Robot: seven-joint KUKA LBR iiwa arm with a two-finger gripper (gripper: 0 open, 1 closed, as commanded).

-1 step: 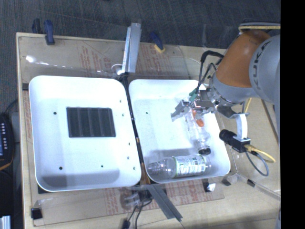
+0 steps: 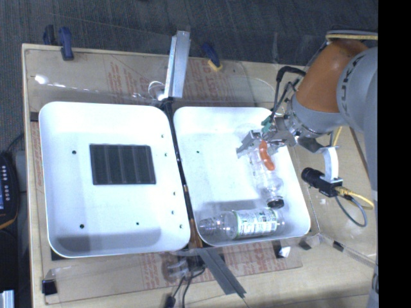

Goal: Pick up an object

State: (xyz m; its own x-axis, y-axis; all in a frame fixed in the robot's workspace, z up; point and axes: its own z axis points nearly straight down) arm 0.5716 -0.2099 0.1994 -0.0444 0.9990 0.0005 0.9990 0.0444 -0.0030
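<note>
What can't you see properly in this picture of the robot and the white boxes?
- The hand: too small and cluttered in the camera view to tell how its fingers stand.
- The clear object with an orange part below the hand: see-through against the right bin, so its shape is unclear.
- The bottle: label too small to read.
- The arm: cut off by the picture's edge.

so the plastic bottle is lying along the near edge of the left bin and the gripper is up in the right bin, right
Not quite. The camera view shows the plastic bottle lying along the near edge of the right bin, not the left bin. The gripper is indeed up in the right bin.
</note>
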